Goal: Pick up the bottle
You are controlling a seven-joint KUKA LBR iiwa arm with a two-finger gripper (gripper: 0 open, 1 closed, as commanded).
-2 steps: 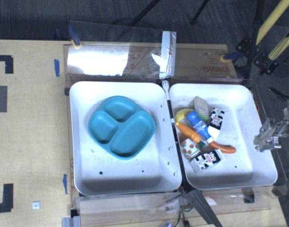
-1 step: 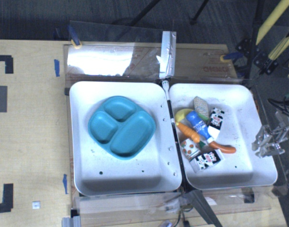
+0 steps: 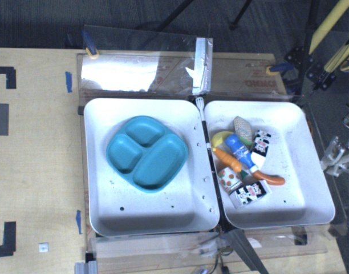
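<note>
1. Faint reddish printed letters stand on the brown board (image 3: pixel 251 80) behind the right bin (image 3: pixel 288 114), seen through clear plastic; too blurred to read.
2. The cow-patterned cartons (image 3: pixel 261 142) carry no legible text.

Two white bins (image 3: pixel 100 170), one blue plate (image 3: pixel 147 152), one bottle (image 3: pixel 241 151), perhaps two cow-patterned cartons (image 3: pixel 261 142).

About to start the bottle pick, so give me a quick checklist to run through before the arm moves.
1. Bottle located: ok, blue, lying in the right bin.
2. Bottle top unobstructed: ok, nothing lies over it.
3. Free room around bottle: not ok, carrot, yellow item and milk carton crowd it.
4. Bottle upright: not ok, it lies on its side.
5. Left bin: ok, holds the blue divided plate.
</note>
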